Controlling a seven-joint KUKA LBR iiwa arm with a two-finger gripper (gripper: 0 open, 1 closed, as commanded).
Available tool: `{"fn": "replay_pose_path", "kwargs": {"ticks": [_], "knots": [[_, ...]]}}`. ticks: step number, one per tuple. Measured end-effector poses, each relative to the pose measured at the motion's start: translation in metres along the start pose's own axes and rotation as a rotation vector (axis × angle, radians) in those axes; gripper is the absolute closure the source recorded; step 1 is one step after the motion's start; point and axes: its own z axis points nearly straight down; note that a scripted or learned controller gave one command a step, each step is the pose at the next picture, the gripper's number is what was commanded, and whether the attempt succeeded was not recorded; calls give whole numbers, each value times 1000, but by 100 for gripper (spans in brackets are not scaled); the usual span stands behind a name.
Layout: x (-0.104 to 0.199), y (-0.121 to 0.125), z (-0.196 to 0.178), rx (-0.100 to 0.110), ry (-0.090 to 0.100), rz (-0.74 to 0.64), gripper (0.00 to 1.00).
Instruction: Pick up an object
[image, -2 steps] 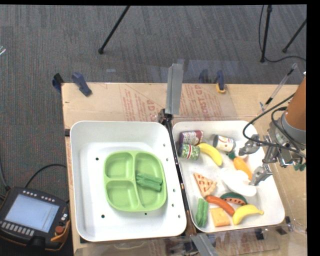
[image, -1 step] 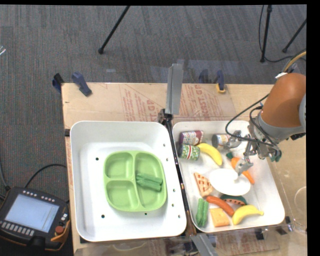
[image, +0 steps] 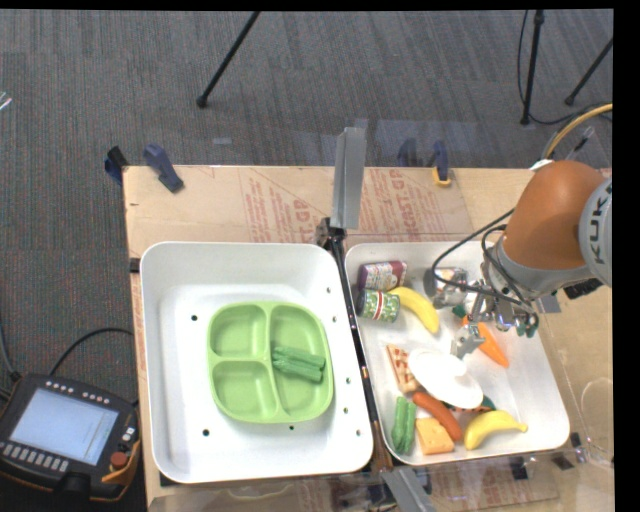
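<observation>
The gripper (image: 468, 338) is hanging over the right bin (image: 550, 385), near its far right side, just above a smooth white plate (image: 445, 378); whether it is open or closed cannot be told. An orange carrot (image: 492, 345) is lying just beside it. Two curved yellow bananas are resting in this bin, one (image: 418, 307) toward the far edge beside two small cans (image: 380, 289), one (image: 490, 427) at the near right corner. The left bin (image: 170, 300) is carrying a glossy green divided tray (image: 240, 375) with a ribbed green piece (image: 298, 363) sitting on it.
</observation>
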Motion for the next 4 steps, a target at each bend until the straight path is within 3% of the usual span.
{"fn": "replay_pose_path", "kwargs": {"ticks": [1,2,3,4], "knots": [[-25,-23,3,-8,23,-72,0],[32,86,-5,2,-8,-118,0],[-26,90,-3,5,-7,-55,0],[31,24,1,1,3,-16,0]]}}
